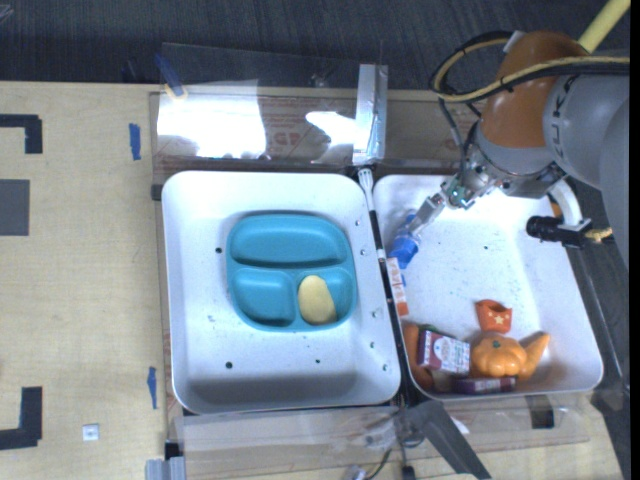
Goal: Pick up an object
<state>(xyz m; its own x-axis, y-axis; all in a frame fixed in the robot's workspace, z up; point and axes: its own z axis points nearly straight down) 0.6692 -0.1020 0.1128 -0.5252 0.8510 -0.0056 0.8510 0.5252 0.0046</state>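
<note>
**Right bin: objects clustered at near edge, pincer at far wall**

Taking the right bin (560, 268) as reference: along its near edge lie a small orange pumpkin (497, 356), a dark red packet (443, 352) and an orange carton (493, 316). Left of it, the neighbouring bin (190, 268) holds a blue divided tray (270, 248) with a yellow lemon (317, 299). At its far left corner hangs the pincer (415, 225); its grip state cannot be determined.

Arm (560, 108) cut off at the right edge, upper links out of frame. Gripper (462, 194) too small and blurred to read. Small blue-capped item (404, 246) by the divider blurred, unidentifiable. Orange and red pile (478, 350) overlapping, labels illegible. Bench (70, 268) cropped at left.
</note>
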